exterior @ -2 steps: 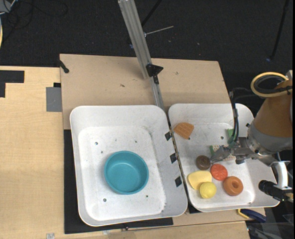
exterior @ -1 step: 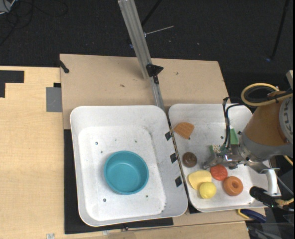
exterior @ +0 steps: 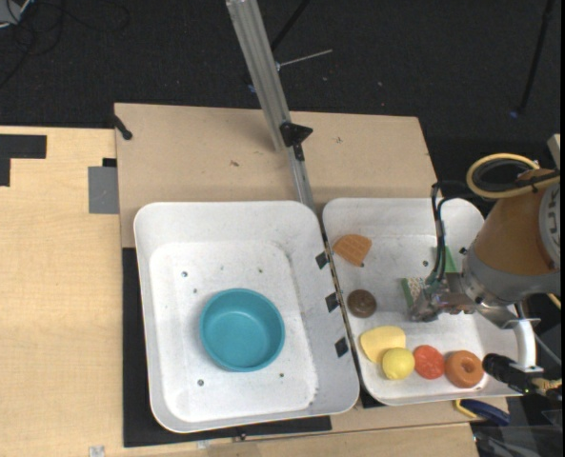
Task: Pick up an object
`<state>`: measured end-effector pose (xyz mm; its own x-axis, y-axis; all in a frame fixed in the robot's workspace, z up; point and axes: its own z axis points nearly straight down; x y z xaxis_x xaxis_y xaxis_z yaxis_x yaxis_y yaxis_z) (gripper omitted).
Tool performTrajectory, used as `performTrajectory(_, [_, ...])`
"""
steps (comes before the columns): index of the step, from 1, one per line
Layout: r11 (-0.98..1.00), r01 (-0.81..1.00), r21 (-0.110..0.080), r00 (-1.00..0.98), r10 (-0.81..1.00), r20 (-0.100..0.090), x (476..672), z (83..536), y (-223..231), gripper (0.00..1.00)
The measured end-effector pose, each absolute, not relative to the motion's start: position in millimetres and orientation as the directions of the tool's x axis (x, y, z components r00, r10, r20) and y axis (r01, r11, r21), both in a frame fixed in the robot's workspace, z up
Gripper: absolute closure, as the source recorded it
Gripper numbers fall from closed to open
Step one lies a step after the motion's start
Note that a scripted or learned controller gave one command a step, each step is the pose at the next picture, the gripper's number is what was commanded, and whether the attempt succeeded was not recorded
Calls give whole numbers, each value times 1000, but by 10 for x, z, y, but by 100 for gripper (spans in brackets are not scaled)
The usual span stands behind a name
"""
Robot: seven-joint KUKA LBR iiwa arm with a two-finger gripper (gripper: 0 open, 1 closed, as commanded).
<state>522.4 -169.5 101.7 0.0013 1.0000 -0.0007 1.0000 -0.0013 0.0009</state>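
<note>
From my station I see the arm (exterior: 511, 241) reaching in from the right over the right bin (exterior: 396, 219), its orange band above the wrist. The pincer (exterior: 425, 305) hangs low over the middle of that bin, close to the floor of it. The view is too small and dark there for me to tell how far apart its tips stand, or whether anything sits between them.

The loose things all lie in the right bin. An orange wedge-shaped piece (exterior: 353, 248) lies near the bin's upper left, its long axis running roughly left to right with the flat edge toward the bottom. Below it a brown round piece (exterior: 362, 303) sits near the left wall; being round, it points no particular way. Along the near edge a row runs left to right: a pale yellow piece (exterior: 381, 340), its long axis slanting slightly up to the right, a yellow ball (exterior: 397, 363) touching its lower side, a red round piece (exterior: 429, 362) just beside that, and an orange ring (exterior: 464, 368) at the right end.

The pincer is near the brown piece and above the row, touching none that I can make out.

The left bin (exterior: 168, 227) holds a teal bowl (exterior: 243, 328), upright, on the tabletop (exterior: 44, 284).
</note>
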Motion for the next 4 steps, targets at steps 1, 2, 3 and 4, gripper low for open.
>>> performTrajectory(1, [0,1000,3,0,1000,-1,5144,1588,-1705,100])
performTrajectory(2, [-1,1000,4,1,1000,-1,5093,2160,-1778,100])
performTrajectory(3, [0,1000,4,0,1000,-1,5100,2680,-1781,100])
performTrajectory(4, [3,1000,-1,-3,1000,0,5379,2591,-1384,100])
